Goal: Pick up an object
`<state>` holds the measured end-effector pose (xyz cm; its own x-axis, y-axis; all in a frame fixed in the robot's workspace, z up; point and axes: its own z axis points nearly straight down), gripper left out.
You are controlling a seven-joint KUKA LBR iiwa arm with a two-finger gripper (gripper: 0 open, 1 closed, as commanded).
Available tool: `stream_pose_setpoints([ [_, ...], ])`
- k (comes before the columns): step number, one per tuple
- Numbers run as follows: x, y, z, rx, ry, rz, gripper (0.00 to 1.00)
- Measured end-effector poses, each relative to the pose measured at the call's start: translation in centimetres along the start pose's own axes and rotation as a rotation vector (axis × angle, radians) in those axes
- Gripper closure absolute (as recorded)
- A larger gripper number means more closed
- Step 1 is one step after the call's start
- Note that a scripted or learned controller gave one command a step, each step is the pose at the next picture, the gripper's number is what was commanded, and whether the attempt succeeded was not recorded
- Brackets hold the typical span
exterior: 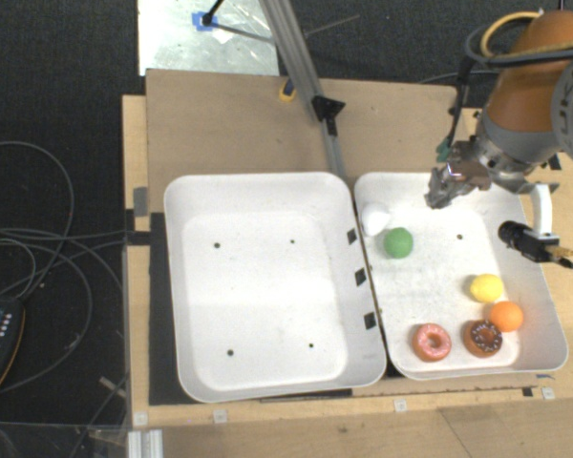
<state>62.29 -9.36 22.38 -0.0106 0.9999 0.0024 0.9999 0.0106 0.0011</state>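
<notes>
Camera view from above showed the right bin point(458, 256) holding all the loose things. A green ball point(398, 243) lay in its upper left part, with a white ball point(375, 220) just beside it, up and to the left, against the bin's left wall. A yellow ball point(486, 287) sat lower and to the right, an orange ball point(505, 316) just below it. Along the bin's near edge lay a pink-iced doughnut point(432, 342) and, to its right, a chocolate doughnut point(483, 337) near the orange ball.

The pincer point(443, 195) hung over the far part of the right bin, up and to the right of the green ball and apart from it, with the white ball further to its left. Nothing showed between its tips, and how far they were parted could not be told. The other four things lay well below it, towards the near edge.

The left bin point(263, 284) sat beside it on the bench point(220, 122), and the grey and orange arm point(535, 93) reached in from the right.
</notes>
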Motion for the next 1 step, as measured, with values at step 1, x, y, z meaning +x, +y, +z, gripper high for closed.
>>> stream_pose_setpoints([
  [1, 4.52, 0.75, 0.16, -0.002, -0.001, 0.001, 1.00],
])
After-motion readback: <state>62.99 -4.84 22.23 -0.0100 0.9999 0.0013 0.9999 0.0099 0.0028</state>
